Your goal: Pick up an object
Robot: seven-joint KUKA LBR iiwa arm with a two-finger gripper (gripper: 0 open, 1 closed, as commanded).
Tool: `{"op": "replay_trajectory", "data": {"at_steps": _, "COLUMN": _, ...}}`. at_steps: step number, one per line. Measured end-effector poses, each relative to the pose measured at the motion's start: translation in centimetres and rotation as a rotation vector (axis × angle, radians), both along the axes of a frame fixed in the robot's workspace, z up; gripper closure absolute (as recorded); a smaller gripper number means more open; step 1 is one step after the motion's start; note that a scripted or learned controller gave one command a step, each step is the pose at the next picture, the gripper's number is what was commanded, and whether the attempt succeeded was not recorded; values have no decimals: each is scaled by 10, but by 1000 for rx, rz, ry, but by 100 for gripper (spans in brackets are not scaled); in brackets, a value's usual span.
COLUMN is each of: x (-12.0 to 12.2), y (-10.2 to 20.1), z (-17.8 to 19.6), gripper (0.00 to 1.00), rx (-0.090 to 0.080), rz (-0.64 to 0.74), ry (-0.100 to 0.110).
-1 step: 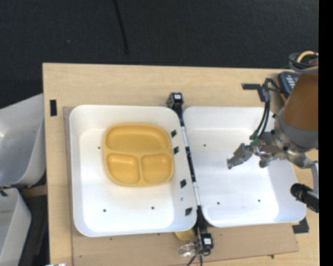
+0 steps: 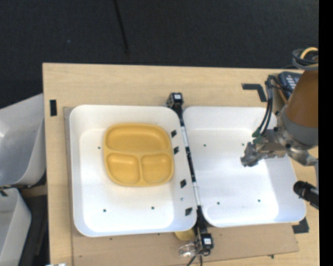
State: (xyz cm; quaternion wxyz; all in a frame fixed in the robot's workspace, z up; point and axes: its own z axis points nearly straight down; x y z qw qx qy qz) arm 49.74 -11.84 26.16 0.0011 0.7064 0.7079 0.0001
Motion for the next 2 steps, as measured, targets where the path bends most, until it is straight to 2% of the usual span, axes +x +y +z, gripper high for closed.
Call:
{"op": "replay_trajectory", "data": {"at_steps": 1, "x": -6, "y": 107, "z": 53, "gripper": 100, "rx": 4, "rz": 12, "ry": -5}}
{"op": "replay_trajectory", "data": {"at_steps": 2, "x": -7, "y": 137, "z": 150, "gripper": 100, "rx": 3, "rz": 5, "ry": -11}}
